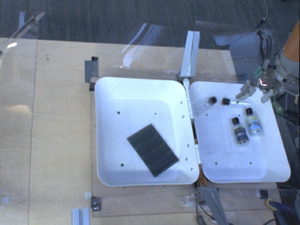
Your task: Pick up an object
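Note:
In the right bin (243, 170) lie two small bottles side by side: one with a dark label (240, 133) and one pale blue (254, 125), both with black caps. Two small black caps (212, 100) (225, 101) rest near the bin's far edge. A dark ridged rectangular pad (153, 149) lies flat in the left bin (112, 125). My gripper (256, 93) hovers over the far right corner of the right bin, fingers (244, 91) spread with nothing between them. It stands just beyond the pale bottle and right of the black caps.
A metal bar (190, 55) runs back from the gap between the bins. A small black block (92, 69) sits on the wooden bench by the left bin's far corner. Cables (265, 43) hang behind the right bin, close to the arm.

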Motion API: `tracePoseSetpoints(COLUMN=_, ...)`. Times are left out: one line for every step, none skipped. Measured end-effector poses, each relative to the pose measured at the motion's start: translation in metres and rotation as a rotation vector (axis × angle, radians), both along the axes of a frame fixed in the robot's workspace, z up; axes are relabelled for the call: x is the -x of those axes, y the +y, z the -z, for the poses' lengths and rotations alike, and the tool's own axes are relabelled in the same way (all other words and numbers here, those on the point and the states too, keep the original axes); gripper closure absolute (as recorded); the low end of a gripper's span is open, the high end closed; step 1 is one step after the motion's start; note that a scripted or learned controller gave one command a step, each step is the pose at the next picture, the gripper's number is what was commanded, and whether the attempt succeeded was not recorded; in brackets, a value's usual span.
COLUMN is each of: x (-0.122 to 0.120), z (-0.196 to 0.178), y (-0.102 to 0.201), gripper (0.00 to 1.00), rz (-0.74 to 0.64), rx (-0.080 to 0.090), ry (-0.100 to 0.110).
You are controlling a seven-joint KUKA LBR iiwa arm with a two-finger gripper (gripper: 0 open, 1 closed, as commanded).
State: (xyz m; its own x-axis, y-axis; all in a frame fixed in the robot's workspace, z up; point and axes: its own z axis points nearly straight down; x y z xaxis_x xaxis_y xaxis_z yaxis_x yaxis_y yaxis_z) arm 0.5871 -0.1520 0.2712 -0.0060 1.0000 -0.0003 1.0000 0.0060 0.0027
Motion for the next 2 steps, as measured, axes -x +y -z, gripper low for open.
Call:
tracePoseSetpoints(x=0.004, z=0.144, y=-0.051, gripper=0.0, rz=0.078, rx=0.001, ry=-0.003)
tracePoseSetpoints(x=0.007, z=0.182, y=-0.043, gripper=0.0, rz=0.009, rx=-0.002, ry=-0.009)
